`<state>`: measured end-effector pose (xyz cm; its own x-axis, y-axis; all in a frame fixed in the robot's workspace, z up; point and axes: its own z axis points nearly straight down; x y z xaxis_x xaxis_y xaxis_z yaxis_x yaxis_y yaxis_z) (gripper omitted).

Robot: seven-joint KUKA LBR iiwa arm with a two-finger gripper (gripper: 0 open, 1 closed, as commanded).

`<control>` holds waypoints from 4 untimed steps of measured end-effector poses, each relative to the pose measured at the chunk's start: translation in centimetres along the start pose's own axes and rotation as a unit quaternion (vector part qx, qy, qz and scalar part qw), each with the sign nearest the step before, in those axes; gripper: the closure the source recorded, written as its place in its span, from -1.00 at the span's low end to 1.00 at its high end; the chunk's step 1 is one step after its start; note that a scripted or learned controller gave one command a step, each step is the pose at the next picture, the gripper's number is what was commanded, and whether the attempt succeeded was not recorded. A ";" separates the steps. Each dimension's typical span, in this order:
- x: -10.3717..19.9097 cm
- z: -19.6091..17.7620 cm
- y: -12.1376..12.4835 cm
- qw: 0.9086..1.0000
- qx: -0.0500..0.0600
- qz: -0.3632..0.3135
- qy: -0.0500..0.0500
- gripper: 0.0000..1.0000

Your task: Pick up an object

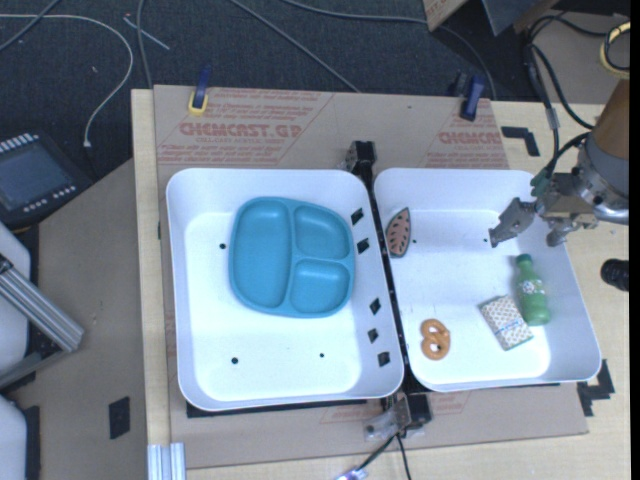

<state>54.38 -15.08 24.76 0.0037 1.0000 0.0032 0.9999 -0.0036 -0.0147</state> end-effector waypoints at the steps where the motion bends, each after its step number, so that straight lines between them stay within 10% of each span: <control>1: 0.0 -0.7 0.2 1.000 -0.007 -0.002 -0.001 -1.00; 4: 1.3 16.2 -0.3 1.000 -0.005 -0.002 0.000 -1.00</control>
<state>53.84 -13.71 8.61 0.0004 1.0000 0.0027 1.0000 -0.0004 -0.0052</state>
